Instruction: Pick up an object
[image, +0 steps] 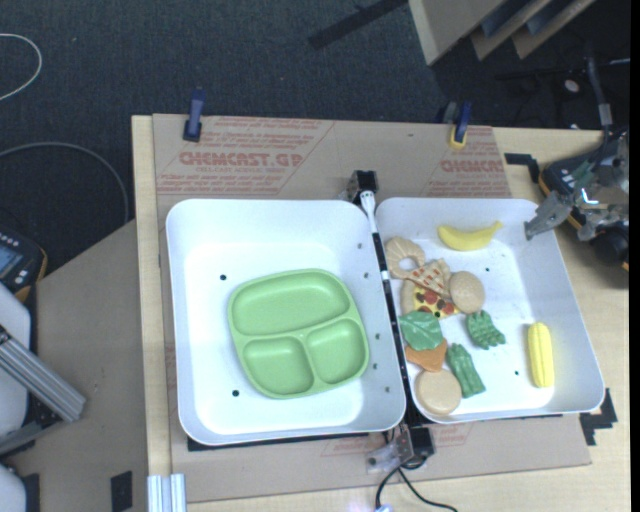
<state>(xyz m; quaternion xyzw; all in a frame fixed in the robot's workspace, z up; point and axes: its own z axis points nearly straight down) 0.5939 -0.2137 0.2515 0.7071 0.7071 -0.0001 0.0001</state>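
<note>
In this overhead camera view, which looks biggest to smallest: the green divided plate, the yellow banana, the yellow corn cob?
1. Green three-compartment plastic plate, by far the largest.
2. Yellow toy banana and yellow toy corn cob look about alike in size, so I won't rank them.

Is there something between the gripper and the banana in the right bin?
Nothing visible stands between them. The gripper is at the right bin's upper right edge, and the banana lies to its left on bare bin floor, apart from the other toy foods.

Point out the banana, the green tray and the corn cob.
banana (468, 236): camera view, middle of its curve.
green tray (297, 331): camera view, the ridge between its compartments.
corn cob (540, 354): camera view, middle of its length.
</note>
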